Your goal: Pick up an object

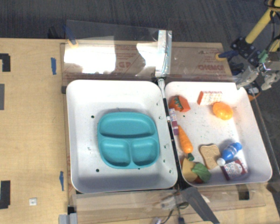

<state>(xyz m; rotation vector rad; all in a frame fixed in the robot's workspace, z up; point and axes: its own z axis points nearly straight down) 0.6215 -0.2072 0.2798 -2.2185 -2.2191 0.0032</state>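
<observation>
Gripper (260,78) parked beyond right white bin (259,139); finger state unreadable. Approach not begun. Next: descend over round orange plastic fruit (222,110).

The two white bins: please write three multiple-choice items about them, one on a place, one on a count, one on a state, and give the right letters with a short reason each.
1. Where does the teal divided tray lie?
A. in the left bin
B. in the right bin
C. on the bench outside the bins

2. How many compartments does the tray have?
A. two
B. three
C. five

3. How does the blue-capped bottle rest?
A. upright on its base
B. lying on its side
C. held between gripper fingers

Answers:
1 A: the tray sits in the middle of the left bin, while the toy carrot, the orange and the bread slice lie in the right bin.
2 B: one long compartment above, two smaller ones below.
3 B: it lies flat on the bin floor beside the bread slice, cap pointing toward the bin's middle.
</observation>
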